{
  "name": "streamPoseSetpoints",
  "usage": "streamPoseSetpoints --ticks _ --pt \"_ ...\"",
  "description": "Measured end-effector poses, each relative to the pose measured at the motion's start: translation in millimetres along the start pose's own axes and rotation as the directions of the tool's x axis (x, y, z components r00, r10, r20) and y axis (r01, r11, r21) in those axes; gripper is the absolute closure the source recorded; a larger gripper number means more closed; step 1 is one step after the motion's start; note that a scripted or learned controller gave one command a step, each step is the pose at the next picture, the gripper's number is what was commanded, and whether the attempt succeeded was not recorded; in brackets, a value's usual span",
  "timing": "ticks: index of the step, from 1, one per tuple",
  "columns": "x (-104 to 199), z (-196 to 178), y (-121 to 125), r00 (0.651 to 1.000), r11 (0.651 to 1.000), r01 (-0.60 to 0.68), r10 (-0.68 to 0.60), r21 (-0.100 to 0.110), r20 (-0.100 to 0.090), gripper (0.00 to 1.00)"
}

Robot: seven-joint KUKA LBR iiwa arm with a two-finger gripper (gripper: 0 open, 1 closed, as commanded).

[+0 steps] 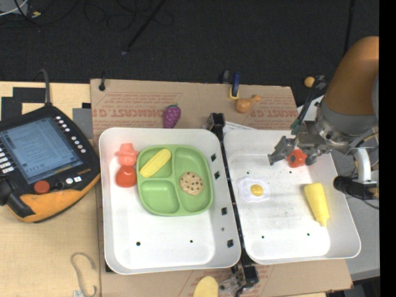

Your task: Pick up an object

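Two bins: side by side, white.
Gripper (291, 155): over right bin (278, 240), fingers spread wide around red toy (297, 158).
Red toy: upper right bin, between the fingers.
Nearby: fried egg (255, 189), yellow bottle (317, 203).
Left bin (161, 246): green tray (174, 180).

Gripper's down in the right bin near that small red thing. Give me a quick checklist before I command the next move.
1. Gripper over the right bin: ok.
2. Red object at the fingertips: ok, it sits right beside them.
3. Red object actually between the fingers: cannot tell, the gripper body covers part of it.
4. Neighbours apart from the target: ok, fried egg toy and yellow toy lie separate from it.
5. Red object lifted off the bin floor: cannot tell.
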State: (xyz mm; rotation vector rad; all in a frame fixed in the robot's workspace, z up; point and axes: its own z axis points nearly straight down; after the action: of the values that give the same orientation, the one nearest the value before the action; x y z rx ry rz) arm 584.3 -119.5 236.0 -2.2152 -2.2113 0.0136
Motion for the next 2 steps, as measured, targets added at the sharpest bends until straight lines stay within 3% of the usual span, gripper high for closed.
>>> streamPoseSetpoints --ticks 1,2 --pt "0 -7 2 1.0 1.0 0.002 -0.002 -0.013 0.002 0.0" --pt "6 57 1 1.0 1.0 0.003 -0.003 -0.006 0.0 0.0"
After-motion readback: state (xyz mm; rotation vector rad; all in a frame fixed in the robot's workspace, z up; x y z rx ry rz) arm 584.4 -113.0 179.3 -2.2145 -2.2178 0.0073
